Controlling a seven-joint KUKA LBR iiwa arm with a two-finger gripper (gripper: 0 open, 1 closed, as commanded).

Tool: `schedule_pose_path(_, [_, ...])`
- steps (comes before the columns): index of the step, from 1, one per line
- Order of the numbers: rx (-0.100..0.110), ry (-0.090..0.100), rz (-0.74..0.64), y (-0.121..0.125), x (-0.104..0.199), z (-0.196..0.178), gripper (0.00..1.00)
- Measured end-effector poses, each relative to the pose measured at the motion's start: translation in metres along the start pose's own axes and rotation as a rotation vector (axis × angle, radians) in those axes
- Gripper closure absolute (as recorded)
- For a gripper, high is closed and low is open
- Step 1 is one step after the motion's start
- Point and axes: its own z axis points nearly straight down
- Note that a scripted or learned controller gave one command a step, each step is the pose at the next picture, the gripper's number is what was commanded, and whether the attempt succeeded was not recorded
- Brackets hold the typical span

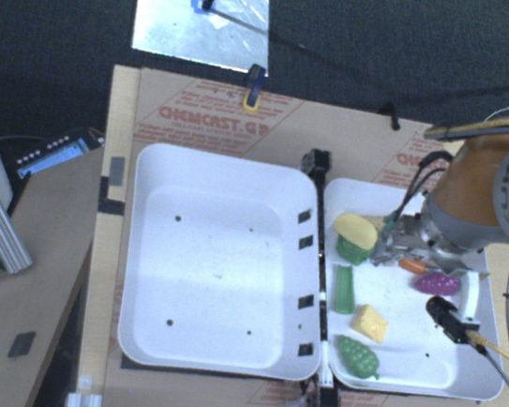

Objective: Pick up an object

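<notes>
Camera view: the tool [389, 244] sits in the right-hand bin [421, 357], the yellow-and-green toy [356, 237] just beside it toward the left bin [215, 277]; clenched or released, I cannot tell.

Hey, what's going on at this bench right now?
A grey and orange robot arm reaches in from the right over the right bin. Its tool sits low, next to a yellow piece near the bin's left side. An orange piece, a purple piece, a green stick, a yellow wedge and a bumpy green piece also lie in that bin. I cannot tell whether anything has been grabbed.
</notes>
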Motion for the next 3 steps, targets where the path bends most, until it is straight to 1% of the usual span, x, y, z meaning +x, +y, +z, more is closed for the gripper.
schedule_pose_path(1, [-0.002, 0.002, -0.006, 0.019, 0.082, -0.047, 1.0])
schedule_pose_path(2, [0.005, 0.006, -0.012, -0.002, 0.211, -0.044, 1.0])
schedule_pose_path(3, [0.008, 0.002, -0.005, -0.076, 0.264, -0.046, 1.0])
